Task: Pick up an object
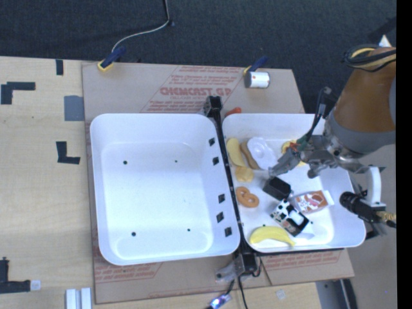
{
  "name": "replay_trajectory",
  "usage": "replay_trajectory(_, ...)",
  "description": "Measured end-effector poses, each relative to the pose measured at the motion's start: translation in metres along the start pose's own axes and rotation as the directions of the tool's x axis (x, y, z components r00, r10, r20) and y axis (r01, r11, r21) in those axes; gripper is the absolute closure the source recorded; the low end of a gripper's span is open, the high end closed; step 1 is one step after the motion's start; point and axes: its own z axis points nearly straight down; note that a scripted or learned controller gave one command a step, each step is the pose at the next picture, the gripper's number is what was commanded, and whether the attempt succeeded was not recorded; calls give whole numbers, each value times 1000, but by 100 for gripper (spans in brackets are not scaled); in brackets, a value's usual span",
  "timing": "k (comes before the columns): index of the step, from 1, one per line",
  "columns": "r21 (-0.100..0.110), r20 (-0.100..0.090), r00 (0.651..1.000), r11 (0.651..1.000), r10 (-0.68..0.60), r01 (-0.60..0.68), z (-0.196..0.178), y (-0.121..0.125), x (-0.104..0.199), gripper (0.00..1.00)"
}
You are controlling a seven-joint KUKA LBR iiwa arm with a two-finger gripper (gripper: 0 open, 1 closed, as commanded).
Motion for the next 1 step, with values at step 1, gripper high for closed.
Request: replay_trajectory(1,10,-2,1000,1000,1,-1,115,-19,11,0)
